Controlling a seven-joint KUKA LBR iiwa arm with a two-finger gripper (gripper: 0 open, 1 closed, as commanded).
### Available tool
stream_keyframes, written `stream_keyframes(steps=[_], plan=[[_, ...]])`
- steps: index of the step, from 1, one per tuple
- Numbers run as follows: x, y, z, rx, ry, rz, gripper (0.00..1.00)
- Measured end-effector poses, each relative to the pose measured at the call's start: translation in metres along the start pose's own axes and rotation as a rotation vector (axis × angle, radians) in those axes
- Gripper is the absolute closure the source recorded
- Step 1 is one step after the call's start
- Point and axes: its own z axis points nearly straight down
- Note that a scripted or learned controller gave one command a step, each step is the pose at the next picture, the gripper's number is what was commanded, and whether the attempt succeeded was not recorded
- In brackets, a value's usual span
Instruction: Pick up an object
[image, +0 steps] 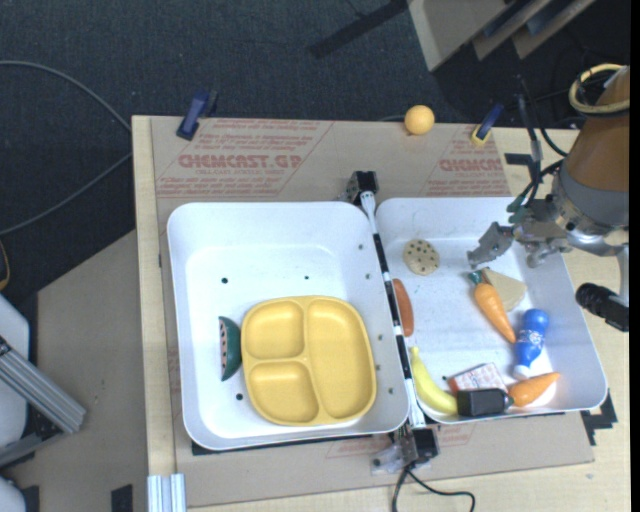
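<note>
My gripper (517, 250) hangs over the far right part of the right bin (450, 215), open, with nothing between its fingers (490, 246). Just below it lie a carrot (493, 310) and a pale beige slice (511, 290). A round cookie (422, 256) sits to its left. Further toward the front are a blue and white bottle (530, 338), an orange piece (535, 388), a black block (482, 402), a red and white packet (478, 377) and a banana (430, 385). A sausage (402, 305) lies along the bin's left wall.
The left bin (200, 240) holds a yellow divided plate (308, 358) with a watermelon slice (228, 348) beside it. An orange ball (420, 119) rests on the cardboard behind the bins. The arm's orange band (603, 150) stands at the right edge.
</note>
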Motion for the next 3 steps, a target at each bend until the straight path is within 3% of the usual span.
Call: stream_keyframes(steps=[2,3], plan=[[-0.035,0.009,0.123,-0.007,-0.003,0.001,0.0],[-0.037,0.011,0.111,-0.014,-0.007,0.001,1.0]])
